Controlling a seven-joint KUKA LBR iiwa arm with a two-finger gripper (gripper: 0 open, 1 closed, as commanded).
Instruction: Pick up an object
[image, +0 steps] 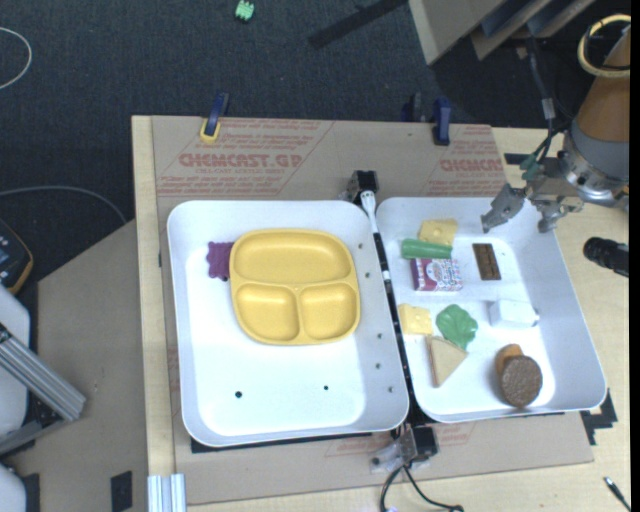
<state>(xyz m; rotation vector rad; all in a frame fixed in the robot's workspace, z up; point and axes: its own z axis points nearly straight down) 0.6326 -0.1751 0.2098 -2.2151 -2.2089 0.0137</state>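
**Gripper open above the right bin's far corner**

The gripper (522, 208) hangs over the far right corner of the right bin (575, 330), its two fingers spread apart with nothing between them. One finger (497, 214) points down toward the bin's far rim; the other sits nearer the bin's right wall. The arm (605, 120) comes in from the upper right.

Nearest the gripper, inside the bin, lies a brown bar (486, 261), apart from the fingers. Left of it are a yellow block (437, 233), a green stick (427, 249) just below that, and a red-and-white packet (438, 274) touching the stick's near side. A white block (512, 312) lies near the bin's middle right. Closer to the camera are a yellow cube (416, 319), a green leaf (457, 324) just beside it, an orange wedge (445, 360) below the leaf, and a brown disc (519, 379) at the near right.

The left bin (200, 390) holds a yellow tray (295, 285) with three compartments; a purple item (218, 259) lies against its left edge, partly hidden.

Both bins rest on a board on the bench (160, 180), held by clamps (211, 125) at the far edge.
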